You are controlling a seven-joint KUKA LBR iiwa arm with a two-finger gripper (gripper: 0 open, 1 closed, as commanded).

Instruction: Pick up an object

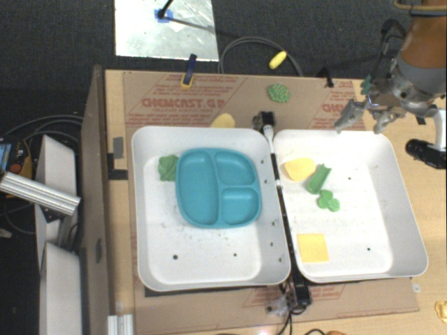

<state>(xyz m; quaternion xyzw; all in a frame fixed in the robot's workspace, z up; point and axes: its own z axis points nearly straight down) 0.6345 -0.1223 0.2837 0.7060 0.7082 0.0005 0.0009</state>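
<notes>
Arm at far right, gripper [363, 117] above the far edge of the right bin [401, 208]; fingers [346, 119] spread apart, nothing between them. Right bin holds a yellow rounded piece [299, 168] near its far-left corner, a green piece [318, 179] touching its right side, a small green broccoli-like piece [327, 202] just nearer, and a yellow square [312, 247] toward the near edge. Left bin [157, 257] carries a blue sectioned plate [218, 188] with a green leaf-like piece [167, 167] at its left rim. Both bins sit on the desk [174, 98].
</notes>
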